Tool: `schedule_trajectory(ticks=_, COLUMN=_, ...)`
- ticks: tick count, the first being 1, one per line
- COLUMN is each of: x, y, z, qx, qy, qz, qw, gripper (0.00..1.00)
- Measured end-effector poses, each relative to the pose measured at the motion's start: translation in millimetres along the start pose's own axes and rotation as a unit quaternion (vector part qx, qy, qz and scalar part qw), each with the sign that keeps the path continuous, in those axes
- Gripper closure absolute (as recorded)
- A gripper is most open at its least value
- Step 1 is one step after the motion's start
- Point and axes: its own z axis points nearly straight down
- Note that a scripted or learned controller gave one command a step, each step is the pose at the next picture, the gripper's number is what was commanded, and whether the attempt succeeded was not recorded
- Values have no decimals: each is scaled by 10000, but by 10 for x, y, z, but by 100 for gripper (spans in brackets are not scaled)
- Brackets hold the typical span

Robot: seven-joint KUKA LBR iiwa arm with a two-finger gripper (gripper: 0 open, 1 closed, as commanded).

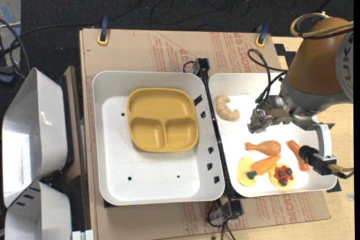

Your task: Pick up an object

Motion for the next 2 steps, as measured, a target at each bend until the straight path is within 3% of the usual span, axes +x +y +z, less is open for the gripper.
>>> schedule_trajectory(ticks=2, x=1119, y=109, z=-139, qx=-12, qy=-1, qz=-6, qw=10000, gripper=100)
